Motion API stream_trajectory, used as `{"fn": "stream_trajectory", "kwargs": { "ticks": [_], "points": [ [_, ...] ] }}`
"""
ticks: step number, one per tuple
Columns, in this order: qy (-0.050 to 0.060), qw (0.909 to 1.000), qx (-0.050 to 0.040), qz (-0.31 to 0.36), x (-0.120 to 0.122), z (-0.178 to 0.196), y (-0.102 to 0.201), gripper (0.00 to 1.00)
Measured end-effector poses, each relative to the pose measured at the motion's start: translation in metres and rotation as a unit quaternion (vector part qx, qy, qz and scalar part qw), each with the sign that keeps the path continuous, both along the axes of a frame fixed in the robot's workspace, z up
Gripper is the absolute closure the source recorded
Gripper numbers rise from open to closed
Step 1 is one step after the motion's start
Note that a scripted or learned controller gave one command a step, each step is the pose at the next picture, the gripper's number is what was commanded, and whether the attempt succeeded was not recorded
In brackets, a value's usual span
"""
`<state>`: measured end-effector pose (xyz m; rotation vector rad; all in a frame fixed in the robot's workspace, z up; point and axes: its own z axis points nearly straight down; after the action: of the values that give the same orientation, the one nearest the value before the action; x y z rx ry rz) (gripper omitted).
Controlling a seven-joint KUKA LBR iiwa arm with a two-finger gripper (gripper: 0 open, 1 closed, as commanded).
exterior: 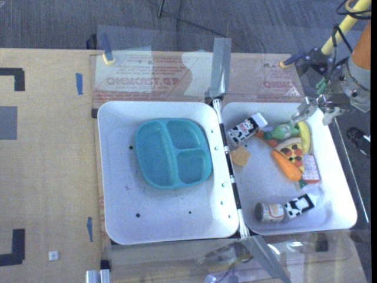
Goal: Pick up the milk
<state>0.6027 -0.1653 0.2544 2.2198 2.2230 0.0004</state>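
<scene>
Approach step, nothing grasped yet as far as I can judge. The arm (360, 69) comes in from the right and sits over the top right corner of the right bin (344, 217), wrist tilted down toward the bin's far rim. The pincer (315, 108) hangs just above that corner, close to the banana (304, 135); it's small and cluttered with cables, so how far it is open I cannot tell. No object visible between its tips.

Milk: two cow-patterned black and white cartons in the right bin. One milk carton (244, 130) lies tilted near the top left of the bin, right beside the divider between the bins. A second cow-print carton (300, 205) lies near the bottom, touching or just beside a small can (270, 212). Can't tell which one the program is after; the upper one is nearer the pincer.

Other stuff in the right bin: pizza slice (288, 150), carrot (287, 166), pink box (310, 168), a tan cracker-like piece (240, 156) under the upper carton. The left bin (118, 205) holds a teal divided plate (174, 152), not relevant.

Next move, my guess: travel left and a bit toward the bin centre, line up across the carton's short side, then drop. The upper carton is angled and close to the bin wall, so the wrist needs rotating to match, with clearance from the rim. Green toy (281, 131) sits between the pincer and the carton, risk of a bump.
</scene>
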Motion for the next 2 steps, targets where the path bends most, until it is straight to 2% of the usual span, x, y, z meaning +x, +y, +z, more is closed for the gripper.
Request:
{"fn": "stream_trajectory", "kwargs": {
  "ticks": [1,2],
  "points": [
    [-0.002,0.9998,-0.0005,0.019,-0.01,-0.136,0.022,0.0],
    [-0.03,0.9986,-0.0079,0.042,-0.085,-0.147,0.028,0.0]
  ]
}}
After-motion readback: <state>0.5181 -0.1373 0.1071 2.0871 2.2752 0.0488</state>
